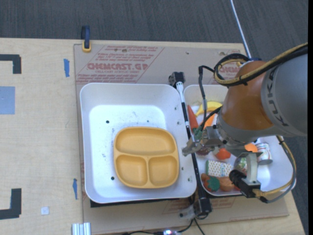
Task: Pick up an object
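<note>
From the overhead camera, my arm (264, 102) reached in from the right, its orange band hanging over the right bin (286, 177). My pincer (198, 146) sat low at that bin's left wall, close to the divider between the two bins; I could not tell how it stood. The objects to pick lay in the right bin: a banana (211, 106) at the back, an orange carrot-like piece (193, 117) beside it, a small red-orange ball (223, 154), a white speckled packet (218, 169), and a strawberry (212, 182) at the front, perhaps with a sausage-shaped piece alongside. The left bin (98, 131) held a yellow three-compartment tray (145, 156). Behind the bins, red print on the brown board (122, 62) read "CHEMCAST GP", upside-down; the smaller lines were too fine to read.
</note>
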{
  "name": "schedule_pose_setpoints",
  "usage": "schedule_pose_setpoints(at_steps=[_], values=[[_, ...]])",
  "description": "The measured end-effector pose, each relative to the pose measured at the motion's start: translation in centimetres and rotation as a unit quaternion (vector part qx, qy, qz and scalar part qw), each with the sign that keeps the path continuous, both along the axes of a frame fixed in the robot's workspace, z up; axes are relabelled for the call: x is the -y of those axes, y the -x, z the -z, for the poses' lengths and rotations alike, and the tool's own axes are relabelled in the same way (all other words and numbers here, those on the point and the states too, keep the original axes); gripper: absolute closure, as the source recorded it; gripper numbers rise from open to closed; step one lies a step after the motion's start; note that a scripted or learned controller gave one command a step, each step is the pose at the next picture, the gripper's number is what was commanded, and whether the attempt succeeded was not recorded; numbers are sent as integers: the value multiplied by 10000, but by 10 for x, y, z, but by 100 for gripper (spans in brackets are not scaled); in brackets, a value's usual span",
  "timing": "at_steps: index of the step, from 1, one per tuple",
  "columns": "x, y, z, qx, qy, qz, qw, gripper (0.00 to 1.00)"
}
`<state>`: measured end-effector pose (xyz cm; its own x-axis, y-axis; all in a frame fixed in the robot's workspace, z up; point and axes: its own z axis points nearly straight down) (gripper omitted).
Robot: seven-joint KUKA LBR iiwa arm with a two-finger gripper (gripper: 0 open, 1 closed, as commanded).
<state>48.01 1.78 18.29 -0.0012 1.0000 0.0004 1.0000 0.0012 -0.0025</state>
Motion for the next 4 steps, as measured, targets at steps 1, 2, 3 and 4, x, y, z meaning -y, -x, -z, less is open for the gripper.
schedule_pose_setpoints(at_steps=[1, 2, 3, 4], values=[[0, 0, 0, 0, 0, 0, 10000, 0], [0, 0, 0, 0, 0, 0, 10000, 0], [0, 0, 0, 0, 0, 0, 10000, 0], [-41, -9, 57, 32, 76, 45, 10000, 0]])
